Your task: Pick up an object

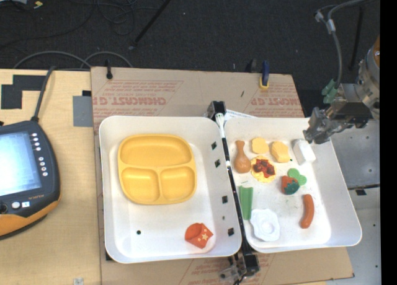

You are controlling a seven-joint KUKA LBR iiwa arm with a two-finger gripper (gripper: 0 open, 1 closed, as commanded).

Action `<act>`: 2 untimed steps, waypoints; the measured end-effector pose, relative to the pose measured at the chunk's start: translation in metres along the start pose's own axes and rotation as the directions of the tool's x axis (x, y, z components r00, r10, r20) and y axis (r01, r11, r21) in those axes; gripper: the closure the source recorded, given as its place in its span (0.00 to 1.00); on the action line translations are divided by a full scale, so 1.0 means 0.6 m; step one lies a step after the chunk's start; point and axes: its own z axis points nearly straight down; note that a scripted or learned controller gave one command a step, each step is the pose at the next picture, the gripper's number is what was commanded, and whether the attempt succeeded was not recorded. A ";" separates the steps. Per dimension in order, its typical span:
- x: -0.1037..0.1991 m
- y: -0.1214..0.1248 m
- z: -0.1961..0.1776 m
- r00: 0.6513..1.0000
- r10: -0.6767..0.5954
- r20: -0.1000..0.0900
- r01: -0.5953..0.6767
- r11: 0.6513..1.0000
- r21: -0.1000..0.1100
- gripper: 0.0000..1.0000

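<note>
Cardboard covers the bench under 2 white bins; its print reads mirrored, roughly "CHEMCAST". From my desk, I judge the toy food is heaped in the right bin (347,228) as pick stock: sausage (307,210), drumstick (240,158), fried egg (266,224). A yellow tray (157,168) waits in the left bin (111,215). The gripper (315,130) hovers at the right bin's upper right rim; whether it grips anything, I cannot tell.

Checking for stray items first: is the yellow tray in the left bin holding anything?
Empty. All three compartments of the yellow tray show bare yellow; the red piece lies apart from it on the left bin floor.
</note>
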 end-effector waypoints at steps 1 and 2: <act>0.106 -0.007 0.247 1.000 0.003 0.001 -0.003 0.999 0.036 1.00; 0.175 -0.001 0.156 1.000 0.004 0.001 -0.004 1.000 0.016 1.00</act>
